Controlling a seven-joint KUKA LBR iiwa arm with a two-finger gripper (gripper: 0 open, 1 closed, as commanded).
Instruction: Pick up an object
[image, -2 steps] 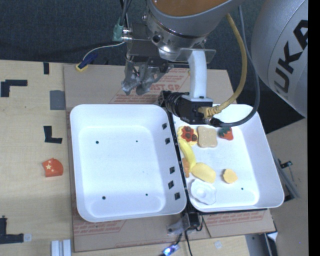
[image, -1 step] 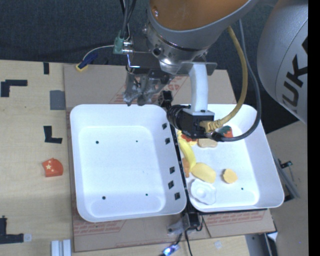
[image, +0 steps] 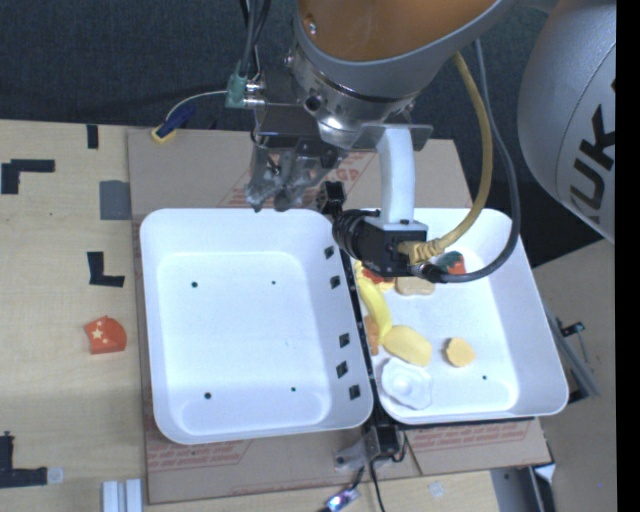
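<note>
My gripper hangs over the far rim of the left bin, up at the top middle of the camera view. Nothing is visibly held beneath it. The objects lie in the right bin: a long yellow piece along its left wall, a rounded yellow object, a small orange-yellow piece, a white object at the front, a beige piece, and an orange and green item partly hidden behind a cable.
A white bracket with a black unit and a yellow cable hangs from the arm over the divide between the bins. A red object lies on the bench left of the bins.
</note>
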